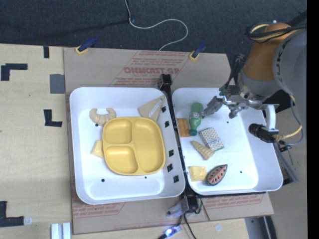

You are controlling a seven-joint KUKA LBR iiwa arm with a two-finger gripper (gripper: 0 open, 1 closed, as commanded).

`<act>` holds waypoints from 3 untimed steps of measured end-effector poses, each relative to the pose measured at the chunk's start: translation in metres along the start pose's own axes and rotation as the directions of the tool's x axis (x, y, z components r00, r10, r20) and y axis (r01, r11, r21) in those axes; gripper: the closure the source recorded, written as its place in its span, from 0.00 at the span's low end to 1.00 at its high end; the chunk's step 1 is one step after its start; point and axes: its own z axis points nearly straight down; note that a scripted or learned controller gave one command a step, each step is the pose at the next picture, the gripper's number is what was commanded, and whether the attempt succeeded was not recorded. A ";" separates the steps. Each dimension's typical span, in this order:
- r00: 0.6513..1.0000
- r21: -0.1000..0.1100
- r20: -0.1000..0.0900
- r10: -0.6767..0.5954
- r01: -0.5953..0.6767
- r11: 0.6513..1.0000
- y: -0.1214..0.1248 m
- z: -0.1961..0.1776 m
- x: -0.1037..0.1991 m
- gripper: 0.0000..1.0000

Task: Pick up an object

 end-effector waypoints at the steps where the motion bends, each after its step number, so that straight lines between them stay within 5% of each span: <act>1: 1.000 0.002 -0.001 0.001 -0.001 1.000 0.008 0.056 0.007 0.00; 2: 1.000 -0.002 0.001 0.000 0.000 1.000 0.007 0.079 0.008 0.00; 3: 1.000 -0.004 0.001 -0.001 0.001 1.000 0.008 0.067 0.008 1.00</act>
